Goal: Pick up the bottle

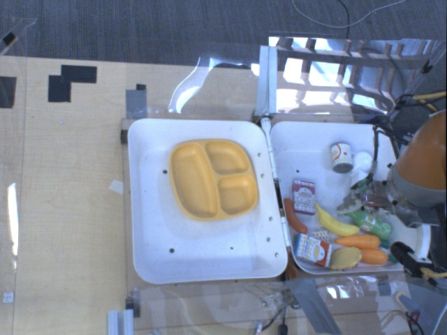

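The gripper is low over the right bin, blurred and partly hidden by the arm; whether its fingers are wide or narrow I cannot tell. The green bottle lies just beneath it, near the bin's right edge, among a banana, carrots, a can and cartons. The left bin holds a yellow divided tray.

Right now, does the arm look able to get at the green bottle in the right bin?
Probably yes. The green bottle lies near the right bin's right side, close under the arm's wrist, and its top looks uncovered. The banana and a carrot crowd against it, so a clean grasp may be hard.
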